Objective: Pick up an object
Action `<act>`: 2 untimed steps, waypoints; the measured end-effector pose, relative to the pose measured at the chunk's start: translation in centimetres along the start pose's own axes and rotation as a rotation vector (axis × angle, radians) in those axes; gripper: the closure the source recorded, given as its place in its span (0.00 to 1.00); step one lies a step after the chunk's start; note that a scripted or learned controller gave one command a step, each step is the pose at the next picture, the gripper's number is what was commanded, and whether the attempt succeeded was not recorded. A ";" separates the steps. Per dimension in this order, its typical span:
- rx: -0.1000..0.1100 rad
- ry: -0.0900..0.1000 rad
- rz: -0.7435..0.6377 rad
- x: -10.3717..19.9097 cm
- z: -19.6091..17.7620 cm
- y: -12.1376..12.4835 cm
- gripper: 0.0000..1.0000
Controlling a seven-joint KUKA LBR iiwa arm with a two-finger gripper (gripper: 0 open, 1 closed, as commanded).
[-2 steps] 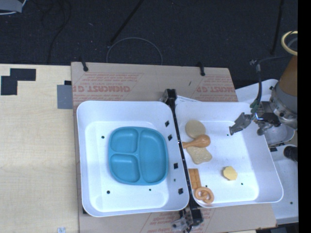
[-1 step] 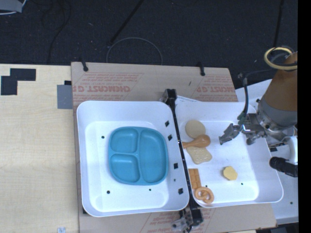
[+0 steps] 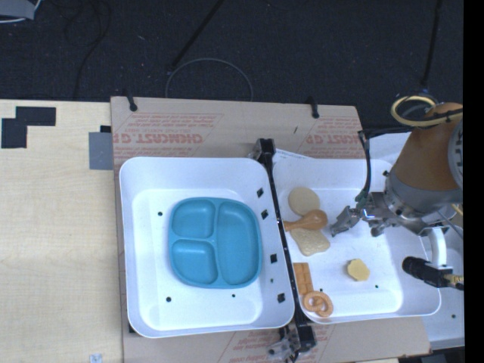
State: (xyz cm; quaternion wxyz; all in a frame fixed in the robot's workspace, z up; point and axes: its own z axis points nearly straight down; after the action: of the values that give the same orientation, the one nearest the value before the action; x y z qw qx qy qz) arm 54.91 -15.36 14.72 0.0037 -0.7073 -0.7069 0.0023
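Since the task names no particular object, the likeliest target is the cluster of toy food in the right bin (image 3: 393, 297): a round pale biscuit (image 3: 304, 200), a tan drumstick-shaped piece (image 3: 308, 221) touching it below, and a flat pale slab (image 3: 311, 241) under that, all lying near the divider between the bins. Further out sit a small yellow chunk (image 3: 358, 270), an orange wafer (image 3: 302, 277) and a pretzel (image 3: 318, 303) along the bin's lower edge. The gripper (image 3: 346, 220) hovers just beside the drumstick's right end with its jaws spread and nothing between them, though the angle makes their exact gap hard to judge. To do this well, the arm should centre the jaws over a single piece, probably the drumstick's narrow end, descend squarely, and close only once both fingers flank it, avoiding the overlapped slab. The left bin (image 3: 136, 203) holds a blue divided plate (image 3: 214, 242), well apart from the action.
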 end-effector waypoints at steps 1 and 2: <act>-0.005 -0.001 0.001 0.1 5.3 0.0 0.00; -0.005 0.001 0.005 0.0 4.0 0.0 1.00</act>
State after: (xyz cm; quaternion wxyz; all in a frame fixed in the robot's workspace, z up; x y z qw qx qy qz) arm 54.90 -15.37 10.71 0.0024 -0.7091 -0.7051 0.0004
